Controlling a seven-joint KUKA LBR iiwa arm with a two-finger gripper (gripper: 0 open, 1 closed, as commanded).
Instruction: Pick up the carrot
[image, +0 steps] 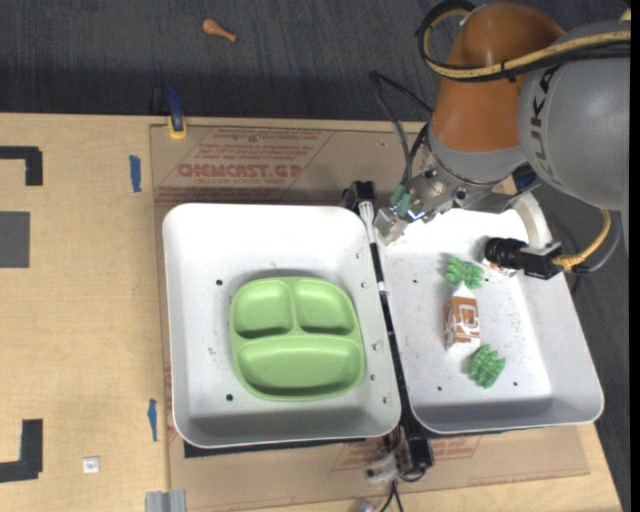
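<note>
Your gripper (398, 215) hangs over the right bin's (560, 400) far left corner, by the wall it shares with the left bin; whether it's spread or closed, you can't tell. The carrot (462, 322) lies mid-bin, well apart. Green pieces (463, 271) flank it, so a slightly off descent could grab one instead.

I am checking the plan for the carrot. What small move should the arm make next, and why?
Probably slide the gripper toward the view's lower right, over the orange and white piece, likely the carrot. The gripper sits at the right bin's upper left corner, apart from that piece, which lies between the upper green toy and the lower green toy.
</note>
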